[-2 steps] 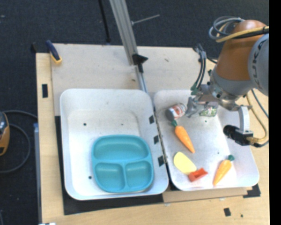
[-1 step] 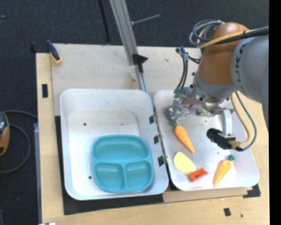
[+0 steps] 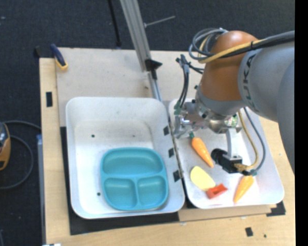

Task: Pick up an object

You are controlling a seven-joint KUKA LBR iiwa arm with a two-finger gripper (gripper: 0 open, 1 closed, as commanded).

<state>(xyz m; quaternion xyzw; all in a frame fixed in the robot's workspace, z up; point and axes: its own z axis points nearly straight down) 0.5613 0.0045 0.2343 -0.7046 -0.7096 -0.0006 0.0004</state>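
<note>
Bench: wooden top (image 3: pixel 108 73) bearing two white bins on dark floor.
Claw: gripper (image 3: pixel 187 128) low over the right bin (image 3: pixel 269 186); spread cannot be judged.
Nearest object: orange carrot (image 3: pixel 201 151) just beside it.
Others: yellow piece (image 3: pixel 201 178), red piece (image 3: pixel 216 190), second carrot (image 3: pixel 243 187).
Advice: centre over one carrot, straddle its width.
Left bin (image 3: pixel 87 122): teal tray (image 3: pixel 135 178).

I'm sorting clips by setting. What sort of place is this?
Probably a robotics lab bench: a grey arm with an orange band reaches over two shallow white bins on a wooden bench, with toy food like an orange plastic carrot.
</note>
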